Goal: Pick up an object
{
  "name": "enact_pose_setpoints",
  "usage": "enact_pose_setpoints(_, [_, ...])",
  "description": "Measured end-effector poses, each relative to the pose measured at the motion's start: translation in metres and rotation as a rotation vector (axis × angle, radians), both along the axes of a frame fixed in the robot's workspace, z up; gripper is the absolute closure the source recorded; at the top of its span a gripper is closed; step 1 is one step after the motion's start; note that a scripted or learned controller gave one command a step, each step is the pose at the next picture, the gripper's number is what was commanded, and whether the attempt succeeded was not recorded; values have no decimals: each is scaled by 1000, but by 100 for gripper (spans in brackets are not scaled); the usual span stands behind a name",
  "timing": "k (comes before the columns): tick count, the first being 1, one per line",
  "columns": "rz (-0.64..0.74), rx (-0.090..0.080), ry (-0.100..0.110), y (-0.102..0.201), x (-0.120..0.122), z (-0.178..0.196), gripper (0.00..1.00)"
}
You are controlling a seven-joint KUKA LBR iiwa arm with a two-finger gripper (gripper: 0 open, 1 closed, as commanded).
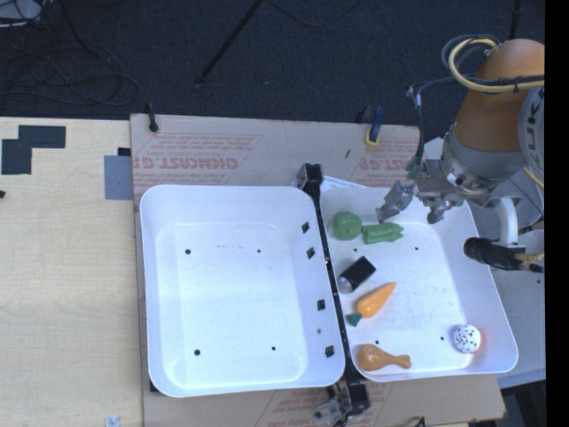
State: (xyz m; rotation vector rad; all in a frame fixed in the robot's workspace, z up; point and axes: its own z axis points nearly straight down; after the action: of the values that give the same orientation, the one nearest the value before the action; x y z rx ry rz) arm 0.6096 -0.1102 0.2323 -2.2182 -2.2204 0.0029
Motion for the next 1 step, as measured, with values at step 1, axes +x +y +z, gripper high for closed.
enact_pose_setpoints(1, [1,1,1,0,0,10,100])
